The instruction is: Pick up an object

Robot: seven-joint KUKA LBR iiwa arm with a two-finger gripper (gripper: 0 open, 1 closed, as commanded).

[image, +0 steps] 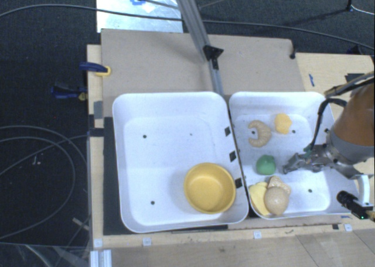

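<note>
From above, the gripper (291,165) hangs low in the right bin (304,103), just right of the green ball (266,164). I cannot tell how its fingers stand. Nothing is lifted yet; the yellow bowl (210,187) sits in the left bin (146,108).

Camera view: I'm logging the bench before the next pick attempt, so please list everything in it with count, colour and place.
bins: 2, white, side by side on the bench
bowl: 1, yellow, left bin, near corner by the divide
croissant: 1, tan, right bin, far part
small block: 1, yellow, right bin, beside the croissant
ball: 1, green, right bin, middle
food pieces: cluster, tan and yellow, right bin, near corner
clamps: 2, blue, bench's left edge
arm: 1, grey with orange band, right
pincer: 1, grey, right bin, beside the ball
</note>
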